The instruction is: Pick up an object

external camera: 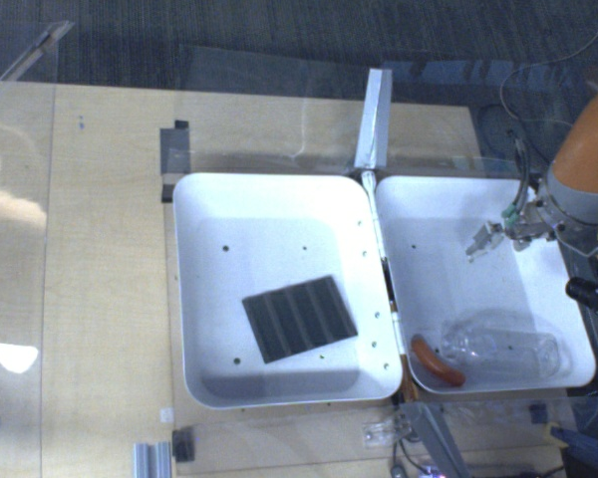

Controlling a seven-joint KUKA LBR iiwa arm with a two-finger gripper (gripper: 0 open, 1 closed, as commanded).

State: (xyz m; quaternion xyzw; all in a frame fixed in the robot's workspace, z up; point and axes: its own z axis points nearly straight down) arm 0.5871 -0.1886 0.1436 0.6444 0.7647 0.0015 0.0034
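Near the end effector (pixel 493 235), a clear bottle (pixel 500 347) and sausage (pixel 437 360) lie.

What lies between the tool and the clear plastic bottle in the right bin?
Bare white bin floor separates the tool from the clear plastic bottle, seen from the camera view.

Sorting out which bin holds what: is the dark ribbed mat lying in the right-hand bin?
No, the dark ribbed mat lies flat in the left bin.
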